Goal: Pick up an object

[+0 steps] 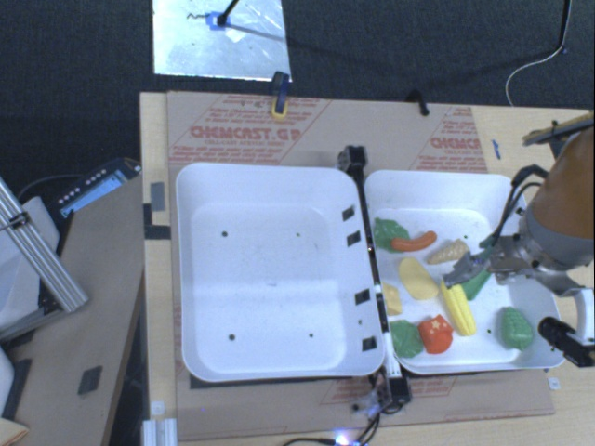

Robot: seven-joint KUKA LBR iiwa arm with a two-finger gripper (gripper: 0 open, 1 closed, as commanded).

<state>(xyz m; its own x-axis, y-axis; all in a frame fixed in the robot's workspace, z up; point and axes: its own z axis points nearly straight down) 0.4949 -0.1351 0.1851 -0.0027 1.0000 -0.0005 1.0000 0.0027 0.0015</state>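
A cardboard-topped bench point(242, 124) on dark carpet carries two shallow white bins set side by side. The left bin point(270, 268) lies bare. The right bin point(437, 203) holds the pile of toy food the arm must choose from. The grey arm point(558, 221) reaches in from the right, low over that bin, seemingly to take one piece. Its gripper point(465, 272) sits just above the upper end of the yellow corn cob point(459, 309), beside a green piece; whether the claw is apart or together cannot be told, and nothing is visibly clamped. Around it lie a yellow lemon-like piece point(417, 278), an orange sausage point(413, 242), a red tomato point(435, 334) and a green vegetable point(514, 328).
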